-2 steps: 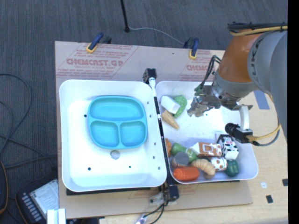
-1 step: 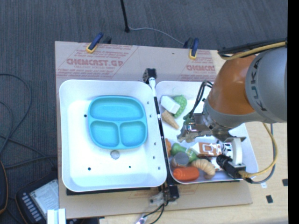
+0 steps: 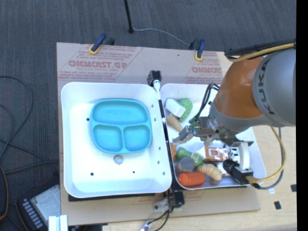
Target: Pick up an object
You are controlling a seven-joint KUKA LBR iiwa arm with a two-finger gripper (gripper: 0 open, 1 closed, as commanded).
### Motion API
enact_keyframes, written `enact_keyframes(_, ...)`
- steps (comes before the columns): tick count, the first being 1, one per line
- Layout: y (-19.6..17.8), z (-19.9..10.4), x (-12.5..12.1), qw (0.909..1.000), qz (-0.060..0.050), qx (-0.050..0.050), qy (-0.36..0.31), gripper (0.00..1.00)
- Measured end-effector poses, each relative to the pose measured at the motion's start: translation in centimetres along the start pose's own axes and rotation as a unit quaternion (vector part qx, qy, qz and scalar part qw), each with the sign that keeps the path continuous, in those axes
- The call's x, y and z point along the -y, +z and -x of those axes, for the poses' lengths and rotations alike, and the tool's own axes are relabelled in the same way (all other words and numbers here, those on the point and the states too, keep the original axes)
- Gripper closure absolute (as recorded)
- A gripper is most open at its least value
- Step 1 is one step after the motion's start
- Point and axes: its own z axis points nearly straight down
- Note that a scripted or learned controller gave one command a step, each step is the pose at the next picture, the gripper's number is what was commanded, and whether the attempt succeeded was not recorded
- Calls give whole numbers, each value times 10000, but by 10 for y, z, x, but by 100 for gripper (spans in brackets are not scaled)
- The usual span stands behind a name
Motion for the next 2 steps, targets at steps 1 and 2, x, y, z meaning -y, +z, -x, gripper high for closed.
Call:
enact_keyframes(1,73,67,-3,10000,15,9,10,0)
enact_keyframes(2,86,68,-5,9999,129,41,18,0)
